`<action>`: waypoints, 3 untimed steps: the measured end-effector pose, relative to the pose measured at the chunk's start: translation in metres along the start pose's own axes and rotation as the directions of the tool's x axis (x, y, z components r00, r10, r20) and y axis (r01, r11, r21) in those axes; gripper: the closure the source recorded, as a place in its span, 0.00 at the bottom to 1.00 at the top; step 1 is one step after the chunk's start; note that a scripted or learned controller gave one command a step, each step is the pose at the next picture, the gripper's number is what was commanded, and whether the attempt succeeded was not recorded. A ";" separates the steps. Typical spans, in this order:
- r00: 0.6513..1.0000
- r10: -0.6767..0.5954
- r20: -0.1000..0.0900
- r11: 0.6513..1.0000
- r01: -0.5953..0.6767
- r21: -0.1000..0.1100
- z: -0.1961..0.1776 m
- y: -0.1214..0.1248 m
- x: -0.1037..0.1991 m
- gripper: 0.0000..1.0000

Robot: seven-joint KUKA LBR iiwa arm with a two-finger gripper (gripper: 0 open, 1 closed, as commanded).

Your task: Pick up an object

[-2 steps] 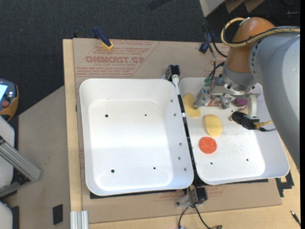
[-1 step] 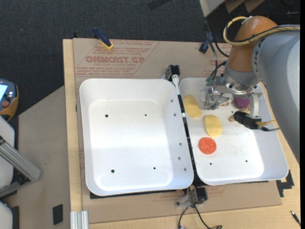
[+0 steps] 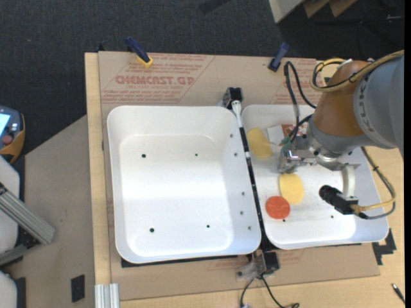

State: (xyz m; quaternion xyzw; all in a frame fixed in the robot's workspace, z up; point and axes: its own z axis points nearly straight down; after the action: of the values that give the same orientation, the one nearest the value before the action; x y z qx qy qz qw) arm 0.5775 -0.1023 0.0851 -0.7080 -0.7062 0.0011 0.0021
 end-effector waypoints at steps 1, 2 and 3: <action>1.000 -0.011 0.000 1.000 0.011 -0.018 -0.107 0.028 0.074 1.00; 1.000 0.003 0.001 1.000 -0.003 0.000 -0.088 -0.011 0.007 1.00; 1.000 -0.011 0.002 1.000 0.011 -0.014 -0.101 0.082 0.070 1.00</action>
State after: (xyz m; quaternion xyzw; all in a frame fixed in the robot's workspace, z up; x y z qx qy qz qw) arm 0.6601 -0.0324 0.1862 -0.7042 -0.7100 -0.0034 -0.0036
